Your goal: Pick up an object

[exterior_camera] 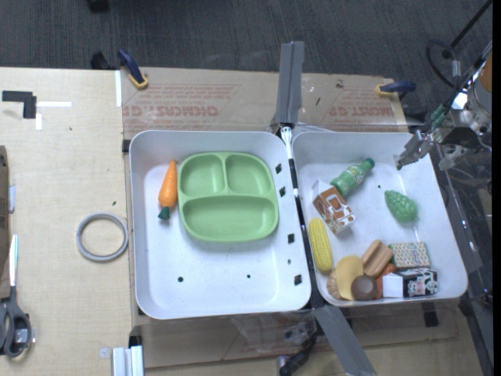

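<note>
Right now the end effector (413, 152) is hovering over the far right corner of the right bin (423, 180), and it is holding nothing that I can see; whether it is open or closed I cannot tell. Below it, in that bin, a green bottle (351, 176) is lying tilted near the far side, with a small carton (333, 211) just beside it and green grapes (401, 207) further right. A corn cob (319, 244) is lying along the left wall. Near the front, a hot dog (376, 258), a cookie (350, 272) and a box (410, 282) are crowding together. In the left bin (211, 288), a carrot (167, 188) is resting against a green tray (228, 196).
</note>
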Controlling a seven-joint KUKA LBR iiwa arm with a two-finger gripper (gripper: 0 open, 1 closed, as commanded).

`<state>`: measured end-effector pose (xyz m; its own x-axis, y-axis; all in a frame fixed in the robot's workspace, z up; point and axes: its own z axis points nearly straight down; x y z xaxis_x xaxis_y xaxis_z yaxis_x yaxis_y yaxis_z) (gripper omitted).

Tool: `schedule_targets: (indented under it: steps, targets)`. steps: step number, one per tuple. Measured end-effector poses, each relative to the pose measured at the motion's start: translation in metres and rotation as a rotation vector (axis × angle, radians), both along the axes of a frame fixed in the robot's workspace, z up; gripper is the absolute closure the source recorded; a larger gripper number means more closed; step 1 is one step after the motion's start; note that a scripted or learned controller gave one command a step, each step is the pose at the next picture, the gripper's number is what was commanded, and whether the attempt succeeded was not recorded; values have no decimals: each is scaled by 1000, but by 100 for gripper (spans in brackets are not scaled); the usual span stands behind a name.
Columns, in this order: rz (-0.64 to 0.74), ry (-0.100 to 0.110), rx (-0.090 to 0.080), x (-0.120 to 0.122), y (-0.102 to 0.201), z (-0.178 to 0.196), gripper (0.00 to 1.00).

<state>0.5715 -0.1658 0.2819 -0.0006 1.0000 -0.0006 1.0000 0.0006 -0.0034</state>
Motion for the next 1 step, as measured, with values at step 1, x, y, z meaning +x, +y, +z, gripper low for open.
schedule_targets:
  steps: [1]
  targets:
    - [-159, 0, 0, 13, 49, -100, 0]
